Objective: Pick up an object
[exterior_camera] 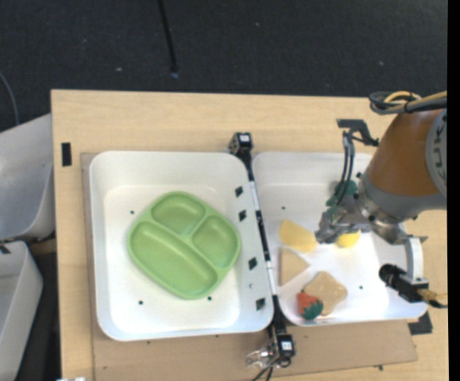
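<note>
Two shallow white plastic bins sit side by side: the left bin (102, 308) bears a smooth green divided plate (183, 244), the right bin (293, 169) several small things. Whether the gripper (334, 230) is wide or narrow cannot be told. A yellow wedge (297, 235) lies just at its 9 o'clock, a small yellow piece (347, 240) touching at 4 o'clock; a tan slab (325, 290) and a red-and-green toy (309, 305) lie toward 6 o'clock.

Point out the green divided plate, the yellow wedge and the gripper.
green divided plate (183, 244), camera view, on the divider ridge at its middle.
yellow wedge (296, 234), camera view, on its flat top face.
gripper (330, 230), camera view, at its tip above the right bin.
</note>
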Motion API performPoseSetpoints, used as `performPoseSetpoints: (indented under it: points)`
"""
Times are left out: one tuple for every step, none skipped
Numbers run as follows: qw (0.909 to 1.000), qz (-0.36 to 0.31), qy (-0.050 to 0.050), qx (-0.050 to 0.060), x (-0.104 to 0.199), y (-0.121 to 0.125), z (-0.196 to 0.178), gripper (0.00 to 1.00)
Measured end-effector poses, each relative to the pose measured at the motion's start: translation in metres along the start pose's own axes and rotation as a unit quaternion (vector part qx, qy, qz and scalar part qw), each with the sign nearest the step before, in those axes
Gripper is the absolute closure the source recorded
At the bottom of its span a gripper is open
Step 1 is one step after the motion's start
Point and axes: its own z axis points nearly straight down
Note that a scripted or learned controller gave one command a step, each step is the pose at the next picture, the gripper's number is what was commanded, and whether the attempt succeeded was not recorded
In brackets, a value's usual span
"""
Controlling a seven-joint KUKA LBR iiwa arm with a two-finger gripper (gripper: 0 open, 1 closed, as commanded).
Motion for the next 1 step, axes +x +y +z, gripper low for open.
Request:
performPoseSetpoints:
  points:
    - [1.0, -0.006, 0.0, -0.002, 0.0014, 0.0098, -0.0478, 1.0]
